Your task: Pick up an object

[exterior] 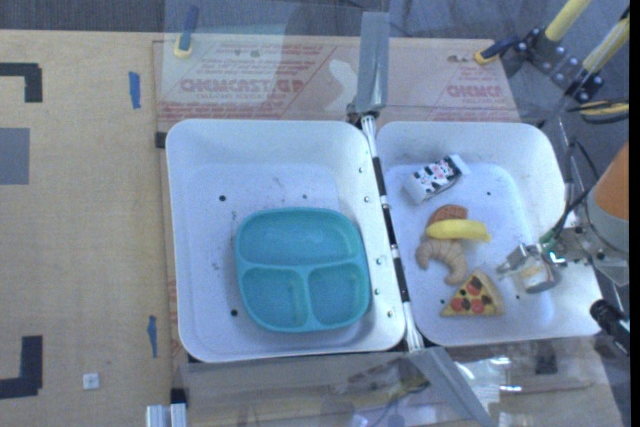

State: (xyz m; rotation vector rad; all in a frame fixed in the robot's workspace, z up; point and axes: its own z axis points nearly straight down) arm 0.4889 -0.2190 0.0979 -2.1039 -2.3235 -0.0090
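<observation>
I am watching the gripper [530, 267] hovering low in the right bin [530, 155], near its right wall, with the arm [612, 215] reaching in from the right. The nearest candidate is the pizza slice [473, 296], just beside the gripper toward the left; the croissant [444, 256], banana [458, 230] and cookie [450, 213] are crowding together beyond it, and a small black-and-white carton [436, 177] is lying apart near the top. I am worrying that the flat pizza slice is giving the fingers little to bite on, so they may skid over it, or nudge it into the croissant. Whether the gripper is released or clenched I cannot tell at this size, and I am seeing nothing between its tips. The left bin [200, 165] is carrying a teal divided tray [298, 267].
</observation>
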